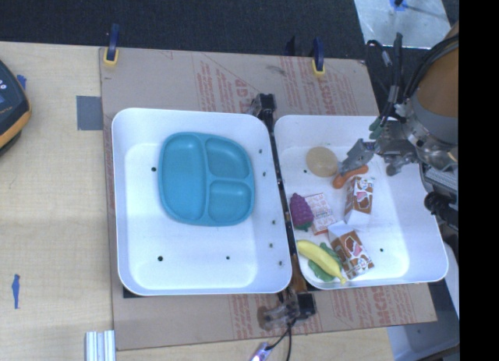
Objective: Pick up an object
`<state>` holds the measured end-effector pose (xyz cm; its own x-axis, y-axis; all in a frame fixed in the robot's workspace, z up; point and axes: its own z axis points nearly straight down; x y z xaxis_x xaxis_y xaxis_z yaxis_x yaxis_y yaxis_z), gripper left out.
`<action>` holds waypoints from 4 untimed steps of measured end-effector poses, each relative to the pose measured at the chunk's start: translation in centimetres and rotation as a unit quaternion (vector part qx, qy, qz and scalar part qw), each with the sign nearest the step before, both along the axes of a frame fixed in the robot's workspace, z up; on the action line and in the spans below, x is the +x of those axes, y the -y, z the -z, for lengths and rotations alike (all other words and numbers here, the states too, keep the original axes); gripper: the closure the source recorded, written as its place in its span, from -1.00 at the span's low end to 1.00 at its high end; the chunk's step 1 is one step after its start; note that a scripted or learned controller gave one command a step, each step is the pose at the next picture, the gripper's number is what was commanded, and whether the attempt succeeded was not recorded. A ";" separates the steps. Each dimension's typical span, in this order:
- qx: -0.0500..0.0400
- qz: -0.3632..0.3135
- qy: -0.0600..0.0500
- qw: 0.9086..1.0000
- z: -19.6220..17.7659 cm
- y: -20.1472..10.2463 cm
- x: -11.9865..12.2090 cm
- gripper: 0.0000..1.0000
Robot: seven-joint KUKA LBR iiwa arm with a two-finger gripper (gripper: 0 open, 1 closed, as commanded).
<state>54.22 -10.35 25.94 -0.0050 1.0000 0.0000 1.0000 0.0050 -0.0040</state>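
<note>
My gripper (365,154) hangs over the upper middle of the right bin (405,235), at the end of the arm that comes in from the right. Its tip is right above an orange carrot-like piece (351,175), and from this angle I cannot see whether it touches it. A round tan cookie (320,161) lies just left of the gripper. Lower down are a purple grape bunch (301,210), a brown-and-white carton (359,196), a small pink-and-white packet (320,210), another carton (352,252) and a yellow banana (318,258) on something green.
The left bin (132,219) holds a blue divided plate (207,178). The bins' touching rims run between them. Clamps (317,54) hold the cardboard at the back. A yellow-and-black device (9,106) sits at the far left of the bench.
</note>
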 end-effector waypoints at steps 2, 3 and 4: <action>-0.001 -0.001 -0.001 1.000 16.9 3.4 9.5 -1.00; -0.001 0.000 0.000 1.000 16.8 3.6 8.3 -1.00; -0.001 -0.001 -0.001 1.000 15.7 3.6 8.3 1.00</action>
